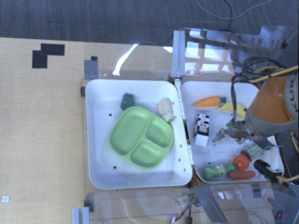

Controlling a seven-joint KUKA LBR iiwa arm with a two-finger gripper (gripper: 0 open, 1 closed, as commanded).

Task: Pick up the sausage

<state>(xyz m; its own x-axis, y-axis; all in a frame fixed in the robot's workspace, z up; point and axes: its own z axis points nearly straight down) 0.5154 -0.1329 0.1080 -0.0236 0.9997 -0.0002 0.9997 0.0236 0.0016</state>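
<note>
The sausage (243, 175) is a short reddish-brown link lying flat by the front wall of the right bin (189, 125). It touches a red tomato (241, 162) just behind it. My gripper (223, 133) hangs over the middle of the right bin, up and to the left of the sausage and well apart from it. Its fingers point left and stand open, with nothing between them. The grey arm with its orange band (273, 101) covers the bin's right side.
Around the gripper lie a cow-patterned carton (202, 125), a carrot (208, 101), a yellow banana (233, 108), a green bottle (217, 171) and a small green-labelled can (253, 151). The left bin (93, 139) holds a green divided plate (141, 136), a dark green piece (127, 101) and a patterned packet (165, 108).
</note>
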